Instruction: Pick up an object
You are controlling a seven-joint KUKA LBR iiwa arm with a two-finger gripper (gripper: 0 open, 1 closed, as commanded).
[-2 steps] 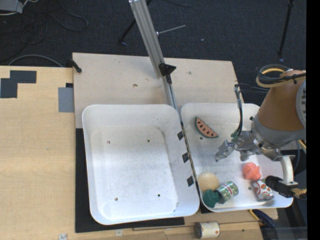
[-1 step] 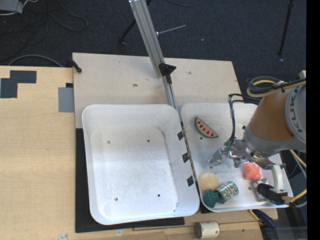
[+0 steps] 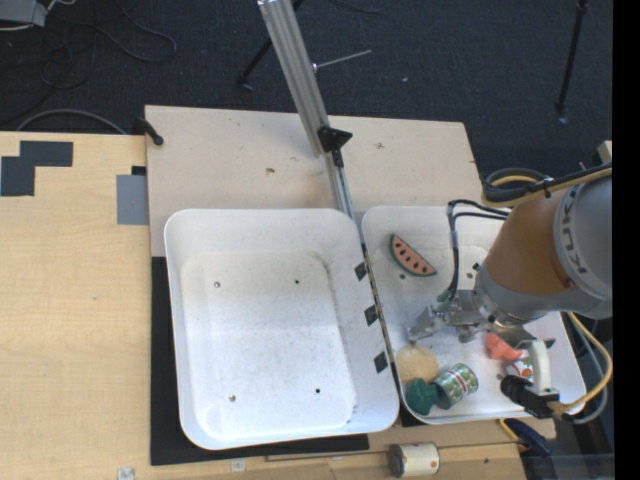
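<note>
The right bin (image 3: 380, 224) holds several small objects. A watermelon slice (image 3: 411, 255) lies near its back. A tan round piece (image 3: 417, 362), a green can (image 3: 457, 382) and a dark green object (image 3: 422, 398) cluster at the front. An orange-red object (image 3: 504, 348) and a white item with dark marks (image 3: 533, 366) lie to the right. My gripper (image 3: 428, 324) hangs low over the middle of this bin, just above the tan piece and left of the orange-red object. Nothing shows between its jaws.
The left bin (image 3: 182, 230) sits beside the right one, with dark clips (image 3: 368, 313) along the shared rim. A slanted aluminium bar (image 3: 300, 68) rises behind the bins. A small cylinder (image 3: 414, 459) lies on the bench in front.
</note>
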